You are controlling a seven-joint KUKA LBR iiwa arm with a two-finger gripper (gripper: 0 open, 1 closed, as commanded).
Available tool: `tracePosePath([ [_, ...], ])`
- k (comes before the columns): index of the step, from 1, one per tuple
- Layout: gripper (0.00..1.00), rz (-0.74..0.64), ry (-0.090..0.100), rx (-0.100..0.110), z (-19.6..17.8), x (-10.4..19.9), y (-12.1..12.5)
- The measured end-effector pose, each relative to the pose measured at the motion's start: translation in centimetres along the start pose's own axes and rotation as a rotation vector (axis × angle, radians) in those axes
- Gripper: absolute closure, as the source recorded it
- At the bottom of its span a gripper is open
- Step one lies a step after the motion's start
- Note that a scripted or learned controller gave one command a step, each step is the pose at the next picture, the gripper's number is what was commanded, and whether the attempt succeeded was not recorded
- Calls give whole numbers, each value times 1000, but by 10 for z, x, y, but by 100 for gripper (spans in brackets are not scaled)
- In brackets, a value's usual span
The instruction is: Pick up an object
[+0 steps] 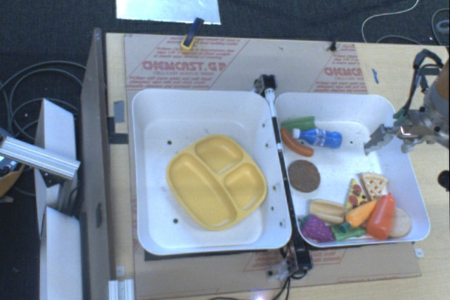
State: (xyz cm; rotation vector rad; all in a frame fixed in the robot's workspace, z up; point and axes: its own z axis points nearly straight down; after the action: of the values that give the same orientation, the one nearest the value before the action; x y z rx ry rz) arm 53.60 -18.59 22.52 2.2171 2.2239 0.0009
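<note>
While the grey two-finger hand (pixel 385 138) hangs with fingers spread and nothing between them over the right shallow white bin (pixel 406 172), nothing is picked yet.
A clean try would drop onto the blue-and-white toy bottle (pixel 318 138), which lies apart near the far wall; the brown disc (pixel 304 175), pizza slice (pixel 374 185) and red pepper (pixel 382 216) crowd the near corner. The left shallow white bin (pixel 151 151) holds a yellow three-compartment plastic tray (pixel 216 181).

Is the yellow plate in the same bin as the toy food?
No, the yellow plate lies alone in the left bin, while the toy food sits in the right bin.
</note>
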Motion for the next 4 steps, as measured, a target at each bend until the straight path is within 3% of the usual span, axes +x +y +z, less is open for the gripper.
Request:
tracePosePath([
  [1, 0, 1, -6, -5, 140, 49, -50],
  [2, 0, 1, 3, -9, 137, -14, -33],
  [3, 0, -6, -6, -13, 137, 60, 18],
  [4, 0, -7, 0, -2, 140, 82, 103],
])
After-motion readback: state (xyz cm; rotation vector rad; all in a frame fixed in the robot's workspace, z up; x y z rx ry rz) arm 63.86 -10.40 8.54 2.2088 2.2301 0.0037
